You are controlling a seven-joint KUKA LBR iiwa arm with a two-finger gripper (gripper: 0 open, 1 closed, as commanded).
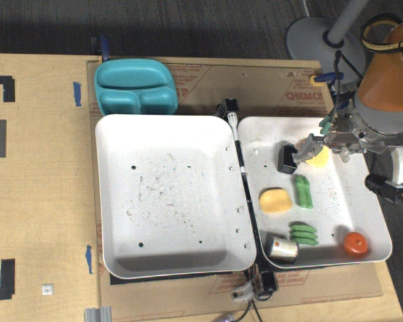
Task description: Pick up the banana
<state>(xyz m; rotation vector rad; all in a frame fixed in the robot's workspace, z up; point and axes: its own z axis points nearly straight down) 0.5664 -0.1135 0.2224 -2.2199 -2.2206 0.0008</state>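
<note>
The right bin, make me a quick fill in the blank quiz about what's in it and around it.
1. The orange tomato lies in the ____ bin.
2. The teal divided tray sits on the bench behind the ____ bin.
3. The small metal can lies just left of the ____ ridged vegetable.
4. The pincer sits over a ____ object, likely the banana.

Missing words: right; left; green; yellow

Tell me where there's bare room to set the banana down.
The left bin floor is bare wall to wall. The right bin is crowded: gripper over the banana, yellow lump, green pieces, can, orange ball. Only its top-left corner has room.
</note>
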